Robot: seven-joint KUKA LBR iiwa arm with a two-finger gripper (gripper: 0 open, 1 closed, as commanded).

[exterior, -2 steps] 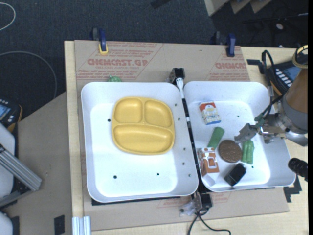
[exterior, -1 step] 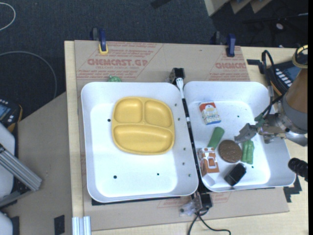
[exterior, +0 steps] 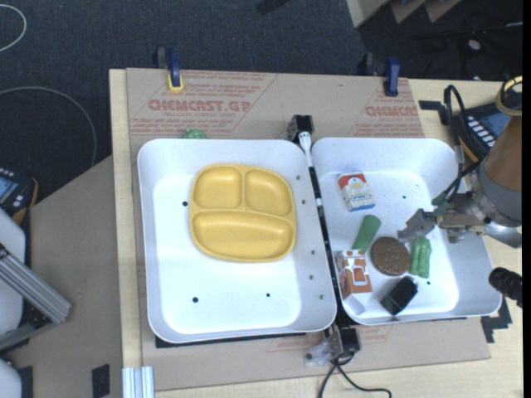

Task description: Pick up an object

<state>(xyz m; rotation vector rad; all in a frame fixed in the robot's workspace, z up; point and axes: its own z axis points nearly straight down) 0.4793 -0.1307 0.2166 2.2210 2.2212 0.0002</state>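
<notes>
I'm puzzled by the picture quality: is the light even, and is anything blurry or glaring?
Camera view: soft, even light; faint shadows inside the left bin; the yellow divided plate is sharp with mild sheen; the gripper looks slightly soft; the small cartons' print is too fine to read.

Bright, even overhead light, slightly soft picture

The two shallow white plastic bins (exterior: 166, 247) glare nearly featureless; the compartmented yellow plastic tray (exterior: 243, 212) shows soft sheen; faint shadows; the dark far floor (exterior: 83, 23) stays dim and grainy
</notes>
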